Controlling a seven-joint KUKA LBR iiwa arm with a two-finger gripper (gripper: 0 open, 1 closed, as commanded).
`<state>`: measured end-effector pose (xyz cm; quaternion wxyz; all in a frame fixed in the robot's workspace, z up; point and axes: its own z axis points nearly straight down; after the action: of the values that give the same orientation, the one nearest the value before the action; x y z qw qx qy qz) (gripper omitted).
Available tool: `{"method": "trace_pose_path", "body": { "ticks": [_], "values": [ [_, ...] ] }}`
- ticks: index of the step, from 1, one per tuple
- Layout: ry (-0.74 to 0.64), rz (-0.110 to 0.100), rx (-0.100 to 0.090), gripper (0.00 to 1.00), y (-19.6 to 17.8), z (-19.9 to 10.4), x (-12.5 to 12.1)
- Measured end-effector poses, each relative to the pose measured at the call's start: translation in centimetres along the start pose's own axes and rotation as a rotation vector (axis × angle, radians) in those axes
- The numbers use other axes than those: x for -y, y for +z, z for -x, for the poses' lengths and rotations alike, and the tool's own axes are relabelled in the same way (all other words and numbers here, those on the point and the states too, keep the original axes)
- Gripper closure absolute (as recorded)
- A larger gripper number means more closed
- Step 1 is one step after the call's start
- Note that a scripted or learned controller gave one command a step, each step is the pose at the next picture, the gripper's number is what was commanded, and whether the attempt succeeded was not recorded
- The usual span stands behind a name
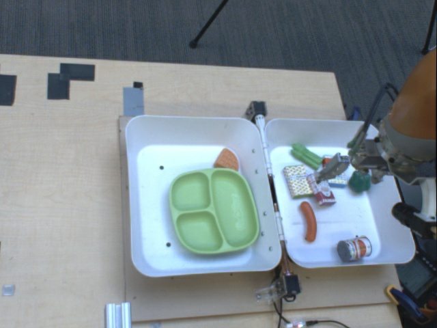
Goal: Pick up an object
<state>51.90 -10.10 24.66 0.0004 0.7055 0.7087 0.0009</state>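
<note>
The right bin (389,251) holds several small objects. A green vegetable (306,156) lies at its back. A patterned box (297,180) and a small red and white box (324,196) sit near the middle. An orange-red sausage (309,221) lies in front of them, and a tin can (354,249) lies on its side at the front right. A dark green round thing (359,181) rests near the right wall. My gripper (323,175) hangs low over the middle of this bin, pointing left, just above the red and white box and beside the patterned box.
The left bin (147,203) holds a green divided plate (214,211), with an orange piece (227,159) behind it. A ridge (270,183) separates the bins. The arm (410,128) comes in over the right bin's right wall.
</note>
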Motion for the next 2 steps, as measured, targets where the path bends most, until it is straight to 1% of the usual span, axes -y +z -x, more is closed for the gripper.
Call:
{"method": "trace_pose_path", "body": {
  "ticks": [1, 2],
  "values": [
    [0.003, 0.004, 0.001, 0.0, 16.1, -0.1, 3.1],
    [0.003, 0.01, 0.002, 1.0, 14.9, -0.1, 2.9]
  ]
}}
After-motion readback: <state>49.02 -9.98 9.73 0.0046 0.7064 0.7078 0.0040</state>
